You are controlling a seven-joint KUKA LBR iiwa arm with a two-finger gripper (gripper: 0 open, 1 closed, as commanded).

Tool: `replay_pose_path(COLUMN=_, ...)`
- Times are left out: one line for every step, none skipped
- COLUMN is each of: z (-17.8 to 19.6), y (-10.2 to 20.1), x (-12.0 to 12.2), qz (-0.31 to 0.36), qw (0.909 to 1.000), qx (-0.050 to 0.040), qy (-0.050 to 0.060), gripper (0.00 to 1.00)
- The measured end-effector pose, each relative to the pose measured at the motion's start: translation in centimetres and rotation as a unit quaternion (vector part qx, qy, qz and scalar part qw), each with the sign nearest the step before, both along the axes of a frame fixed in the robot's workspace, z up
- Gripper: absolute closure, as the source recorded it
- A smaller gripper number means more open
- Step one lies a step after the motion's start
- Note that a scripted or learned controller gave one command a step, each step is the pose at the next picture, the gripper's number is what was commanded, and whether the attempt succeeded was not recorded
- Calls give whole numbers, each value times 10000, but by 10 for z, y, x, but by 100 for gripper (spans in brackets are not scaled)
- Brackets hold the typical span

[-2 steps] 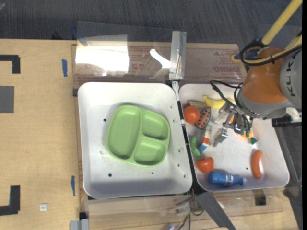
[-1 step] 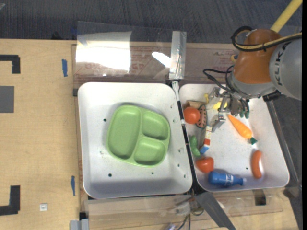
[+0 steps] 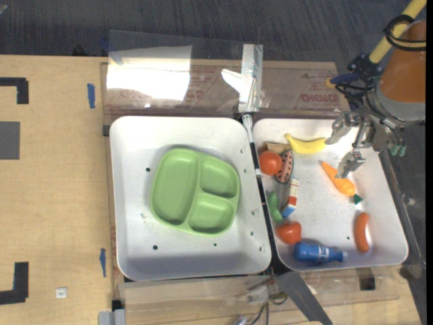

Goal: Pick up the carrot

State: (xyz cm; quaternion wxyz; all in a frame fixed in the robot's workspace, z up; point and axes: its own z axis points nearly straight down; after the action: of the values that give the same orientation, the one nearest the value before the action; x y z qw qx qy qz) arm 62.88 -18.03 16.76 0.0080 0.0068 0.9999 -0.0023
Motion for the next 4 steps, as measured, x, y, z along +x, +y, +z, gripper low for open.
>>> replay_pose_path(z=-71, y=-19, x=-9, qz=-412, qw=9991, qx=23, qy=28, gripper=0)
replay_pose_path(z=-59, y=-18, x=-6, qz=-405, qw=9992, qx=17, qy=-14, gripper=100)
replay_pose_path(z=-78, y=-43, x=-63, qz=1199, qw=9928, qx=4, qy=34, gripper=100)
replay_pose_path(z=46, y=-11, x=-68, qz=1957, qw=9807, qx=-27, qy=-3, gripper=100)
